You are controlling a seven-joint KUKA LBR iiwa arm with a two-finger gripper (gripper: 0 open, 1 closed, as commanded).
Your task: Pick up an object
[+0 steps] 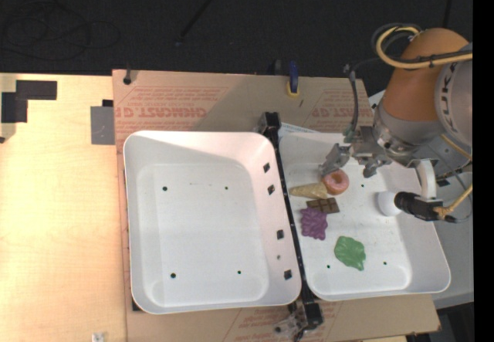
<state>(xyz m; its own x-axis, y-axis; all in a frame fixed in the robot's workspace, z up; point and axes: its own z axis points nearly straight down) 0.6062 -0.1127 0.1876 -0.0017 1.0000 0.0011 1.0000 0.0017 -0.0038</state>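
- The gripper [349, 157] hangs over the back of the right bin [432, 271], its fingers spread, with nothing between them.
- Just below it lies a pink doughnut [336, 182], touching a tan cone [309, 191] that points toward the divider between the bins.
- A small brown bar [323, 206] sits under the doughnut, with a purple grape bunch [313, 222] beside it and a green leaf [350, 252] nearer the front.
- A white lump [386, 202] rests further right, near a black cable end.
- The left bin [139, 178] lies well apart from the gripper.
- The step looks like the approach: the gripper is lined up near the doughnut but not yet down on it.
- The next move likely calls for a straight drop, then closing on the doughnut without nudging the cone.
- The fingertips are small and dark, so their exact height above the bin floor is hard to judge; the arm's far side is cut off.
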